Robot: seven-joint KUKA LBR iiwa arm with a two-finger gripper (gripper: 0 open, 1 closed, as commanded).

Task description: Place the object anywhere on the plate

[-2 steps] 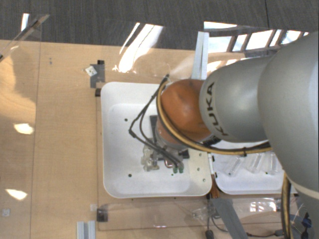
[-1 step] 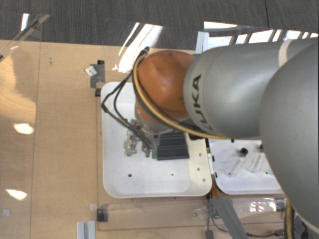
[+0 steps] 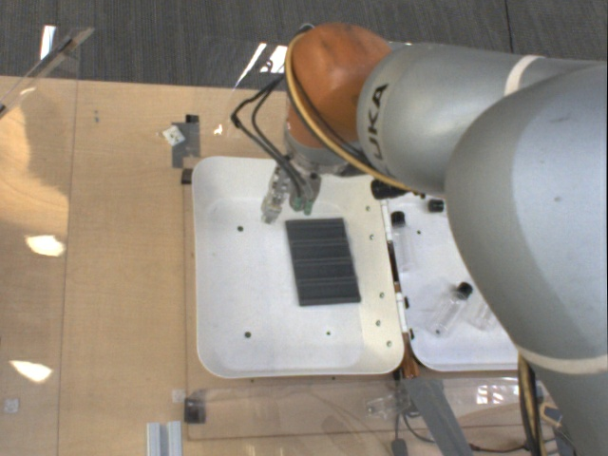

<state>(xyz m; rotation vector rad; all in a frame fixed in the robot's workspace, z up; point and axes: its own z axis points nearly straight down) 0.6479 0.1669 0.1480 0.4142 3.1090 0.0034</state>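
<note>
Your arm [image 3: 494,160] fills the right side. Its gripper [image 3: 288,198] hangs over the left bin [image 3: 228,331], fingers narrowly apart with nothing between them, just above the dark ridged plate [image 3: 323,261] lying flat there.

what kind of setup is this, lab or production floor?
Looks like a robotics lab test bench, not a production line. A grey robot arm reaches over two shallow white bins on a plain wooden bench; a dark ridged plate lies in the left bin.

Bright, even light — white glare patches on bench [image 3: 95,255], slight softness.
</note>
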